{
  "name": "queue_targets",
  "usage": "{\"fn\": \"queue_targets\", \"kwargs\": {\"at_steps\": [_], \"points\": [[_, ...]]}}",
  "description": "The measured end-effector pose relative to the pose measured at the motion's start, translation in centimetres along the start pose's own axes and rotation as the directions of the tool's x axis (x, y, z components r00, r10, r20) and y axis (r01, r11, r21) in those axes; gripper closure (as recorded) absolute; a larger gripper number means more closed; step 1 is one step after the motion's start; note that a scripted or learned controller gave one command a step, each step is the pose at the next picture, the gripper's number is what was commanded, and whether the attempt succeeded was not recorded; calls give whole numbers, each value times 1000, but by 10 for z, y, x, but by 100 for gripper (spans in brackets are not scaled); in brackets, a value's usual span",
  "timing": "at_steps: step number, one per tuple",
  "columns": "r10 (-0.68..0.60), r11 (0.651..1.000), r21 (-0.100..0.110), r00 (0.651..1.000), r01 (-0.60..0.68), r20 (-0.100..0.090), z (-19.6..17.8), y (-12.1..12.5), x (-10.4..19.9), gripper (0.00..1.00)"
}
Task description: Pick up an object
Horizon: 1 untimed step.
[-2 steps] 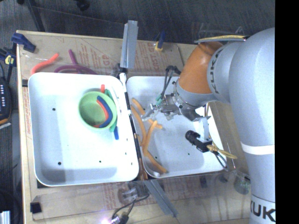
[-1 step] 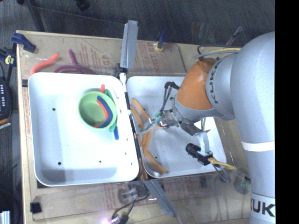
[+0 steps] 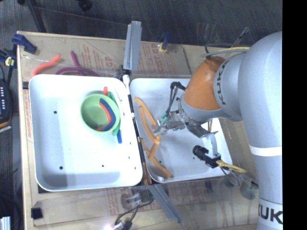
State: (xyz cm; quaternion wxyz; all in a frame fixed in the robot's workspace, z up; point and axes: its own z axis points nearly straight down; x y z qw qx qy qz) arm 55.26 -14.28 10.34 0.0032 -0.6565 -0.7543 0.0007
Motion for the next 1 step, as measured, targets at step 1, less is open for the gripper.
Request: {"fn": "queue_targets", "kwargs": {"at_steps": [1], "points": [[407,914,-3,914,-407,1,-88,31,80,100]]}}
